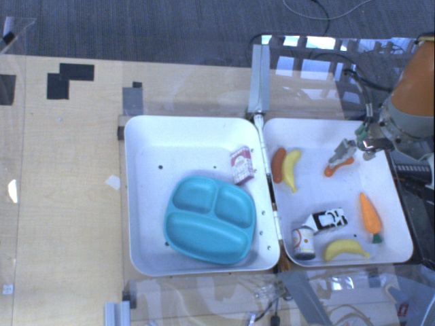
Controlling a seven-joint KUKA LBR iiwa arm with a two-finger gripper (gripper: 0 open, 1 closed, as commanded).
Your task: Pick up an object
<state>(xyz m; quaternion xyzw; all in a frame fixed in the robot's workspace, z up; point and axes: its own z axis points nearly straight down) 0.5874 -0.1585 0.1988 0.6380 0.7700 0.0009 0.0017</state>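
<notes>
My gripper [339, 156] hangs over the upper middle of the right bin [401, 250], at the end of the grey arm with its orange band [416, 87]. A small orange piece [338, 169] lies right at the gripper's tip, partly covered by it; I cannot see whether it is gripped or resting on the bin floor. Also in this bin are a red sausage-shaped toy [278, 165], a yellow banana [292, 170], a carrot [369, 214], a black-and-white toy car [329, 219], a small can [304, 242] and a second banana [345, 250].
The left bin [146, 182] holds a blue divided plate [212, 220] and a small red-and-white packet [241, 165] near its right wall. A metal divider post [257, 80] stands behind the bins. Cables [360, 73] trail behind the right bin.
</notes>
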